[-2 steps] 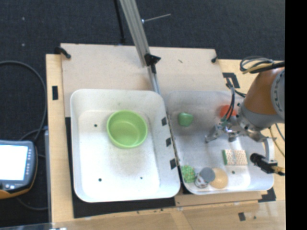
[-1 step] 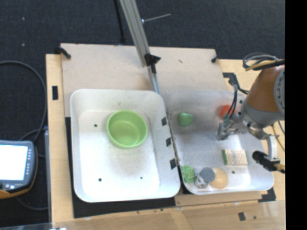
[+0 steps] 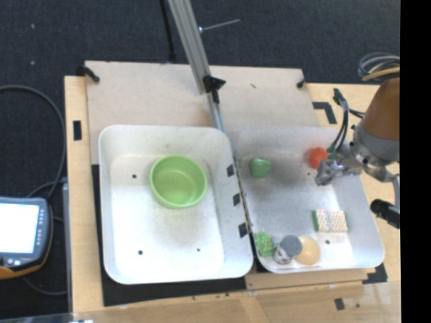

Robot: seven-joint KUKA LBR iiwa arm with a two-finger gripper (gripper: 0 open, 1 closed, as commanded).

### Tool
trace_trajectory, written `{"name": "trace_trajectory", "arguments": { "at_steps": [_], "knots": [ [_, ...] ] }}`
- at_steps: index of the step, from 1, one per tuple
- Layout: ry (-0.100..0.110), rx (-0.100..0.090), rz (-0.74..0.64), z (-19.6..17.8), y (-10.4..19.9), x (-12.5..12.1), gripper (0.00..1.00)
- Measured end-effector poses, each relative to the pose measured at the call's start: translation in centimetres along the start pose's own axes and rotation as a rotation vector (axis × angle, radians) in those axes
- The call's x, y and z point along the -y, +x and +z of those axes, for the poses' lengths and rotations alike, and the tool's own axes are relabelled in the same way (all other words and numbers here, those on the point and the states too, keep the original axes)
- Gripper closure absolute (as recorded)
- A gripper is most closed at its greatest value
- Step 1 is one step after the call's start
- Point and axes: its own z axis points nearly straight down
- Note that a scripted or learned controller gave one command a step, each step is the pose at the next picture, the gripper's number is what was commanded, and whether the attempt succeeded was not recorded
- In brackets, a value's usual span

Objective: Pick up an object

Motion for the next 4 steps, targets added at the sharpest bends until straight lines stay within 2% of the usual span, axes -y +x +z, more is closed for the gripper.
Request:
{"name": "trace_trajectory", "arguments": {
  "at_steps": [1,2,3,4],
  "knots": [
    [-0.001,0.001,0.000,-6.4,-0.1,0.3,1.00],
    [0.005,-0.002,-0.002,-6.9,-0.1,0.2,1.00],
    [0.004,-0.003,-0.005,-7.0,4.3,-2.5,1.00],
    [0.008,-0.003,-0.004,-5.9,9.3,-4.1,1.00]
  ]
}}
